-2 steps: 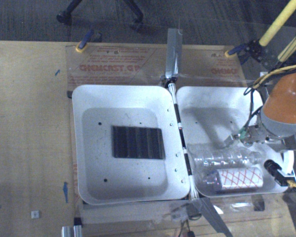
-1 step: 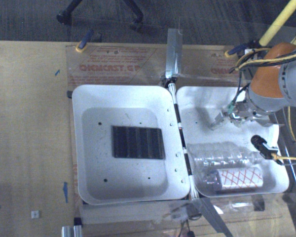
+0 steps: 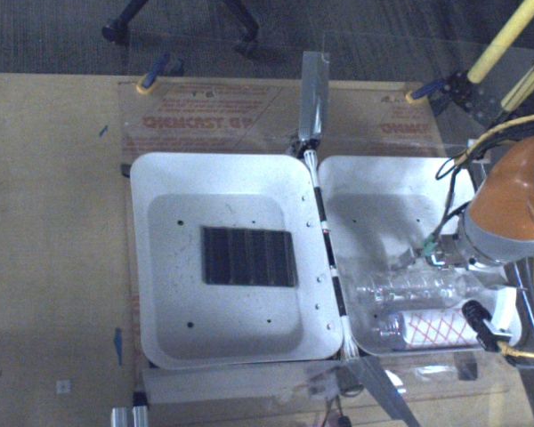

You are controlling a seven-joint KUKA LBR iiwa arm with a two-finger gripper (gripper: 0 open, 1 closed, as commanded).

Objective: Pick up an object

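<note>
**Going down for a bottle**

My gripper (image 3: 430, 254) hangs low in the right bin (image 3: 383, 172), just above a clear bottle (image 3: 409, 287) lying on its side. I cannot tell how wide my gripper is spread. I think I must drop lower, then squeeze.

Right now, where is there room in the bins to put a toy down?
The left bin has bare floor all around the dark ridged tray. The right bin is bare at its far side. Its near side is crowded: two clear bottles and the gripper.
</note>
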